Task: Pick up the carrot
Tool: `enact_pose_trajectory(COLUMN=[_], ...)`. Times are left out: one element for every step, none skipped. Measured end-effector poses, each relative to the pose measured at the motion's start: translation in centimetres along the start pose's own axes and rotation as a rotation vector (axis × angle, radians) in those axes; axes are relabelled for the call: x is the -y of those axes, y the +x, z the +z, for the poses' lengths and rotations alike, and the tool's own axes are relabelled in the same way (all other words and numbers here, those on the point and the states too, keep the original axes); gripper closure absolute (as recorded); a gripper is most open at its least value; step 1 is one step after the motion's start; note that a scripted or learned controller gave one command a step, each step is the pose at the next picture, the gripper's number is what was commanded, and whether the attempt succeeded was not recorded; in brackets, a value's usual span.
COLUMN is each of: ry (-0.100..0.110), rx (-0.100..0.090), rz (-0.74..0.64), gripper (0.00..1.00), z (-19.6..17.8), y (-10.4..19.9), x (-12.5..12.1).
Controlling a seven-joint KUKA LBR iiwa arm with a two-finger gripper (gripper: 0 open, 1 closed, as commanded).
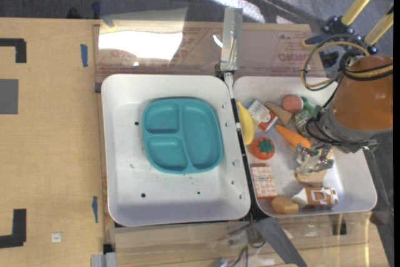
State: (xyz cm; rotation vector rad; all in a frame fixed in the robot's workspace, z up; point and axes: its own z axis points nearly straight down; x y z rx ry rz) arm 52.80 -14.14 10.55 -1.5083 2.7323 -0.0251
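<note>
Carrot (291, 136) lies in the right bin (365, 187), its tip just beside the hand (310, 161). I cannot tell the hand's state. Crowding toys, like the tomato (264, 147), risk a wrong grab.

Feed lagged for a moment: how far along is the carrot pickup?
Done: the arm has reached over the right bin, and its pincer sits just below the carrot. In hand: nothing that I can make out; the carrot lies on the bin floor beside the tomato. Left: gripping the carrot and lifting it out.
</note>
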Motion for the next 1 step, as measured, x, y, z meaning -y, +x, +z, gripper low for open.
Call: enact_pose_trajectory(ry=[-0.010], rx=[0.001], rz=[-0.131], gripper=[1.00], z=[-12.31], y=[-6.88], x=[-3.68])
